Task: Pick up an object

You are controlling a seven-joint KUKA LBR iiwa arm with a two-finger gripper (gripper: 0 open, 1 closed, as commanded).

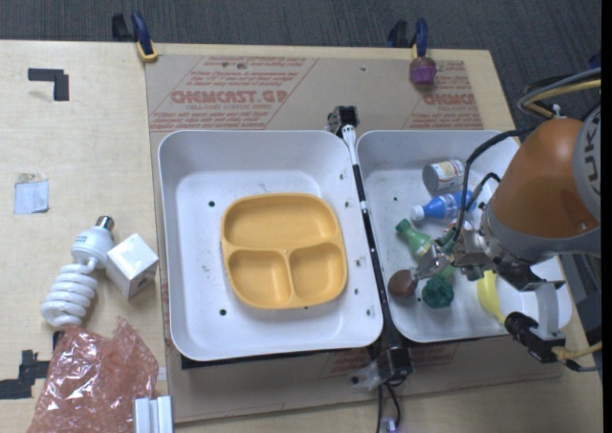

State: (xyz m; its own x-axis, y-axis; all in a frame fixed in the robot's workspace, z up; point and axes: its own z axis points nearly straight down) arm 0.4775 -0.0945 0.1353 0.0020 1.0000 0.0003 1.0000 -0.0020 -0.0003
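1. The bench (86, 154) stretches far to the left of the pincer, with a brown printed sheet (239, 87) under the bins.
2. The arm (550, 187), grey with an orange band, hangs over the right bin (382, 159), directly right of the pincer.
3. The left bin (191, 163) lies left of the pincer and holds a yellow divided tray (284, 249).
4. The pincer (442, 261) sits low among the objects in the right bin; how far it is open, or whether it grips anything, I cannot tell.
5. Around it: a green object (413, 236) just to its upper left, a dark green piece (439, 293) just below, a brown object (402, 284) to its lower left, a blue-and-white bottle (438, 208) above, a silver can (444, 174) farther above, a yellow object (490, 293) to the lower right.
6. Far left on the bench: a spiral bulb (75, 278), a white cube (132, 264), crumpled pink wrap (91, 378).
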